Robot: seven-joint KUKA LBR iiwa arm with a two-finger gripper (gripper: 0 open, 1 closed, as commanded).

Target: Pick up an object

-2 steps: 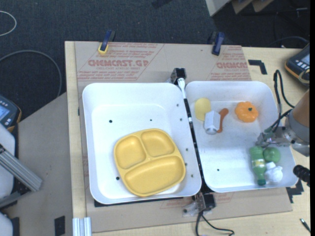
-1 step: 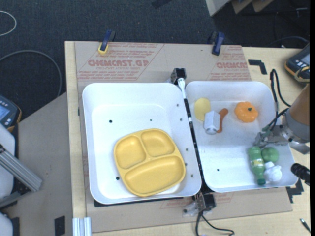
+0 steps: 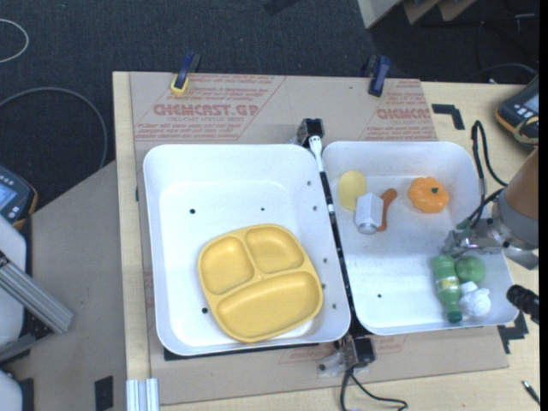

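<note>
Two white bins seen side by side on table (image 3: 128, 229). Left bin (image 3: 171, 187) occupied by yellow divided plate (image 3: 259, 282), lying flat toward near edge. Right bin (image 3: 402, 306) holds pale yellow object (image 3: 351, 188), small grey cylinder (image 3: 368, 211) touching orange spoon (image 3: 387, 205), orange pumpkin-like toy (image 3: 428, 194), and green bottle (image 3: 447, 282) near right wall, beside white object (image 3: 475, 300). End effector (image 3: 469, 245) positioned just above green bottle at right bin's right side; finger state cannot be told.
</note>
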